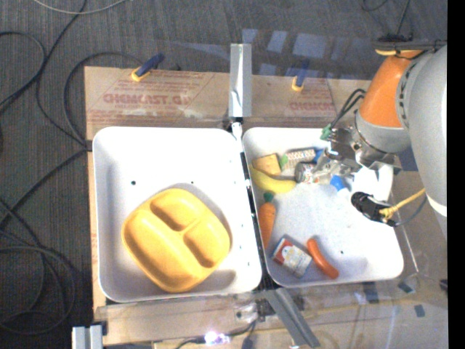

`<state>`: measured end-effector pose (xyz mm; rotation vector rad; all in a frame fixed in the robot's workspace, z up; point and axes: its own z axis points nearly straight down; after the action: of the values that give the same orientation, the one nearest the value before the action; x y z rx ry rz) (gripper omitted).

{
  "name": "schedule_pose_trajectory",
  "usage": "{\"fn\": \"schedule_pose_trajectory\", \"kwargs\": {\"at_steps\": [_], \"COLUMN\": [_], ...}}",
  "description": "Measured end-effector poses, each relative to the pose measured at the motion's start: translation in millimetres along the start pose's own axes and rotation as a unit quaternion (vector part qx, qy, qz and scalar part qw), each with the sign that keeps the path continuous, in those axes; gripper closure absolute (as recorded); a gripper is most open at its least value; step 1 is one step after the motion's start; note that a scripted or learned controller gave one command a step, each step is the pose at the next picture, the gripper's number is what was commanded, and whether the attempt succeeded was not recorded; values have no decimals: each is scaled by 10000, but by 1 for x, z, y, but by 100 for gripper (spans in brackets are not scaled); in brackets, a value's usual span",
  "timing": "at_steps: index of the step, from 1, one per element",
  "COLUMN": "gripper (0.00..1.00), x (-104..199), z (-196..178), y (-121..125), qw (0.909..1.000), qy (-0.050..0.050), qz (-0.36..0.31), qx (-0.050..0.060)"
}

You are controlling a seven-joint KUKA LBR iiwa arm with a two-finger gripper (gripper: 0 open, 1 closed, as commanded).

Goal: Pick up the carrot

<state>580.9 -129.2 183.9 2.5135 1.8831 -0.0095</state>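
One carrot [267, 222] beside a small red-labelled carton [292, 257], print illegible.

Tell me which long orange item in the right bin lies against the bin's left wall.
The orange carrot with the green top, against the left wall below the yellow banana. The orange-red sausage lies nearer the front right.
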Motion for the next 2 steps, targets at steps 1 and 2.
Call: {"fn": "schedule_pose_trajectory", "kwargs": {"at_steps": [1, 2], "gripper": [0, 0], "x": [0, -24], "z": [0, 97], "y": [0, -72], "qw": [10000, 9999], "qy": [0, 27], "qz": [2, 136], "qx": [0, -28]}}
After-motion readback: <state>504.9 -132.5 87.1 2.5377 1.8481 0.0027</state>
